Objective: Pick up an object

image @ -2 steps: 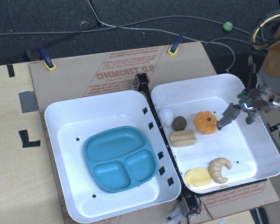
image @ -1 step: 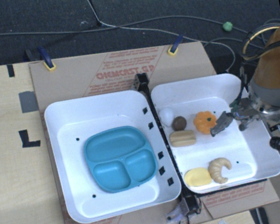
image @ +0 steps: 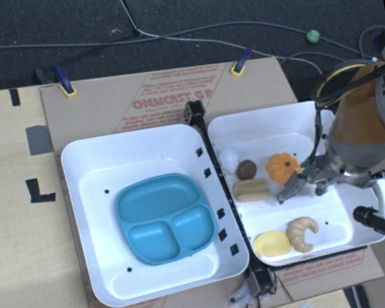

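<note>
Croissant point(image: 303, 232) and yellow piece point(image: 271, 243) at the right bin's point(image: 260, 121) near edge: we have lifted nothing yet.
Our gripper point(image: 292, 188) hangs low mid-bin beside the orange fruit point(image: 282, 165); whether it is parted or closed we cannot tell. Grasp and lift remain.

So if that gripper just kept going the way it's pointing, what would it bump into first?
Probably the tan oblong piece: the gripper points toward the view's left and that piece lies right ahead, with the orange fruit just beside its path. Its height above the bin is unclear.
</note>
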Controlling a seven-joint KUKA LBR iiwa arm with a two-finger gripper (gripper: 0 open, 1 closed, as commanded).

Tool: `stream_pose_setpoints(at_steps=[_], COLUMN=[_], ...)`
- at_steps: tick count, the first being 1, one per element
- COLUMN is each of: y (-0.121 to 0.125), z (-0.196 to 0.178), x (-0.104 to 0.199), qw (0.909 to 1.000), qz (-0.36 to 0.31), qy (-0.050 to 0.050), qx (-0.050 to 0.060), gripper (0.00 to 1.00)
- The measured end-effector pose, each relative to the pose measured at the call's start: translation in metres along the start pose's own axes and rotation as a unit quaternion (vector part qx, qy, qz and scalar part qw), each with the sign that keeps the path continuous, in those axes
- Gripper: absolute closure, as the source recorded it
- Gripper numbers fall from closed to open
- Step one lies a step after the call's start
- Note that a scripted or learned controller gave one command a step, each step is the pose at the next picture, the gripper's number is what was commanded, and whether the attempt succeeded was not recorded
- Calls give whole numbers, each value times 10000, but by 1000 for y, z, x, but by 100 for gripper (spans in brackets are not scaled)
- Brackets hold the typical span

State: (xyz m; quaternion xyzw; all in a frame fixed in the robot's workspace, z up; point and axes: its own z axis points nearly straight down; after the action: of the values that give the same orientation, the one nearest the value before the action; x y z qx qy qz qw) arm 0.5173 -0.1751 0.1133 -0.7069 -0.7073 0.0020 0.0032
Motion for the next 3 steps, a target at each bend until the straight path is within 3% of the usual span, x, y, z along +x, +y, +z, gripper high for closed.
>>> stream_pose_setpoints(at_steps=[1, 3], y=[1, 8], z=[-14, -130], x=[0, 1], qw=[10000, 10000], qz=[-6, -4], qy=[-5, -19], qx=[-21, -62], gripper=[100, 100])
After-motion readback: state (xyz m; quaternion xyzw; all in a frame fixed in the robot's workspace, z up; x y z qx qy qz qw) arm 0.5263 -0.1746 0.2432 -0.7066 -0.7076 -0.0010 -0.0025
